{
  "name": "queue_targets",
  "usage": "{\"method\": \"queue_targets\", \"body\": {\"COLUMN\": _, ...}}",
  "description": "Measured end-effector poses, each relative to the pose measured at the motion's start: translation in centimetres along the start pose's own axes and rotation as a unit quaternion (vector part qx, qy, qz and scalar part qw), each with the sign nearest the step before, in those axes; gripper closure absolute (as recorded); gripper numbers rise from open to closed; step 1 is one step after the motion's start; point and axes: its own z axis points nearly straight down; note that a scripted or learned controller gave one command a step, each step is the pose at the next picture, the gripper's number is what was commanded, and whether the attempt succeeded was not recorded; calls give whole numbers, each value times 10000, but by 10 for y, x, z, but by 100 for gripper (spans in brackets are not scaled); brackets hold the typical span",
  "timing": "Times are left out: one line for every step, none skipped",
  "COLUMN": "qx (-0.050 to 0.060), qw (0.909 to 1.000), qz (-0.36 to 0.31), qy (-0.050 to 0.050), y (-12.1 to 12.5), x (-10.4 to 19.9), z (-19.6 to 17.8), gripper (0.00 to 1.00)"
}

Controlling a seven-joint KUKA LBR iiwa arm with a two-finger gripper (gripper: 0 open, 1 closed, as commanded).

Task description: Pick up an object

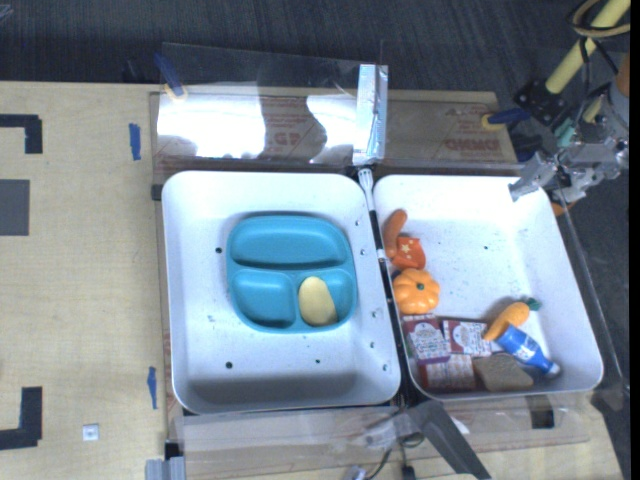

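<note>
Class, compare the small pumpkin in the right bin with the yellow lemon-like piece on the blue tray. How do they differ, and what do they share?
The pumpkin is orange with a green stem; the yellow piece is pale yellow and stemless. The pumpkin is squat and round; the yellow piece is an upright oval. The pumpkin lies on the right bin floor beside other items; the yellow piece sits alone in a compartment of the blue tray. Both look like small toy foods.

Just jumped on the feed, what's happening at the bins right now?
The arm's gripper sits at the upper right corner of the right bin, above the rim, with nothing seen in it. No pick has happened yet. The right bin holds a small pumpkin, a carrot, a blue bottle and some packets. In the left bin a yellow lemon lies in a blue divided tray.
</note>
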Motion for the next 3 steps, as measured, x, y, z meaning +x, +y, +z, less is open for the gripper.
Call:
{"method": "queue_targets", "body": {"qx": 2, "qw": 9794, "qz": -2020, "qy": 2, "y": -2, "x": 23, "z": 30, "gripper": 0}}
{"method": "queue_targets", "body": {"qx": 10, "qw": 9744, "qz": -2248, "qy": 6, "y": -52, "x": 43, "z": 99, "gripper": 0}}
{"method": "queue_targets", "body": {"qx": -111, "qw": 9580, "qz": -2866, "qy": -52, "y": -90, "x": 24, "z": 171, "gripper": 0}}
